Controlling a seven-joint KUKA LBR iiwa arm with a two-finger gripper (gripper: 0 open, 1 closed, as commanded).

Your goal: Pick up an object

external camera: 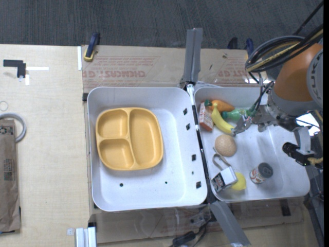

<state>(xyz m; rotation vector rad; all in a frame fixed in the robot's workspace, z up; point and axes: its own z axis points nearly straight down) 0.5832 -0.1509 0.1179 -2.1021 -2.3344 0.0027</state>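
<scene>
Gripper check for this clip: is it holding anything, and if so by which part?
Cannot be told. The gripper sits low in the right bin beside the banana, but no object is visibly between its fingers.

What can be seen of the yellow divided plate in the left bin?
The yellow three-compartment plastic plate is a rounded rectangle with raised ridges splitting it into two smaller sections on its left and one long section on its right. It looks smooth and matte, and nothing lies in its compartments. It lies flat, right side up, slightly rotated, on the floor of the shallow white left bin, toward that bin's left and upper part, apart from the walls. Nothing else touches it.
</scene>
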